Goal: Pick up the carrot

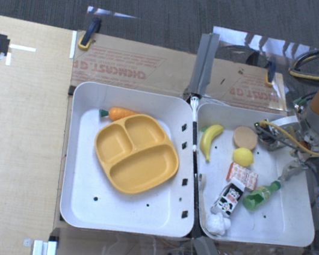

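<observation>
Orange and stubby, with a green tuft at one end, the carrot lies in the left bin near its far-left corner, touching or all but touching the far rim of the yellow divided plate. It points roughly across the bin, green end toward the bin's left wall. The plate takes up the middle of that bin and is tilted in plan, its two small compartments nearest the carrot.

Across the divider, the right bin holds a banana, a tan round disc, a lemon, a small red-and-white packet, a black-and-white carton, a green bottle and a white crumpled lump.

At the right bin's far-right edge, well apart from the carrot, sits the gripper. Its fingers point down toward the bin floor near the green bottle, but they are thin and half lost among cables; whether they are spread or closed I cannot tell, and nothing is visibly between them.

By my reading the task is at its very start: the reach has not begun. The next move calls for a long travel left over the divider, then a descent with the fingers spread across the carrot's short axis. The tight spot is the plate rim just beside it, so one finger must drop into the narrow gap there, or the grasp should be taken nearer the green end.
</observation>
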### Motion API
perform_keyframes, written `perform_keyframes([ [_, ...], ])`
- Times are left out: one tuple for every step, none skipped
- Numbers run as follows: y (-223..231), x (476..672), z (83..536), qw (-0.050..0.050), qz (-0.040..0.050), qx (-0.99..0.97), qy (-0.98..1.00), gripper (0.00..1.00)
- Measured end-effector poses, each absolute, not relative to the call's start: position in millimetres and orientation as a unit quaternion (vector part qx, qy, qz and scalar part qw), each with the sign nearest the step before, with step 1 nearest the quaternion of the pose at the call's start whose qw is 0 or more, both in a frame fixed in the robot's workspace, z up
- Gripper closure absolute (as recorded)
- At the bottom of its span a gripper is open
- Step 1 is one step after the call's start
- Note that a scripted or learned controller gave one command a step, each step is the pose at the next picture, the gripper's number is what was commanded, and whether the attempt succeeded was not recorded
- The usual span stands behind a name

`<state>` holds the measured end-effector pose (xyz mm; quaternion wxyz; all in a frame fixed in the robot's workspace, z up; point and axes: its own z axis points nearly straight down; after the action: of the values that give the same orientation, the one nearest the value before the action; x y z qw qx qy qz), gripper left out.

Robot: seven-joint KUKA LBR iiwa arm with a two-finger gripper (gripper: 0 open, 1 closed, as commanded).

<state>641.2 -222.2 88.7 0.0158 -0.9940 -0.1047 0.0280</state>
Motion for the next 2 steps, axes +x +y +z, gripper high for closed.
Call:
perform_keyframes([
  [-221.4, 641.2, 88.7, 0.015, 0.0273, -0.995, -0.099, 0.0],
  [-221.1, 639.9, 88.6, 0.015, 0.0255, -0.993, -0.112, 0.0],
])
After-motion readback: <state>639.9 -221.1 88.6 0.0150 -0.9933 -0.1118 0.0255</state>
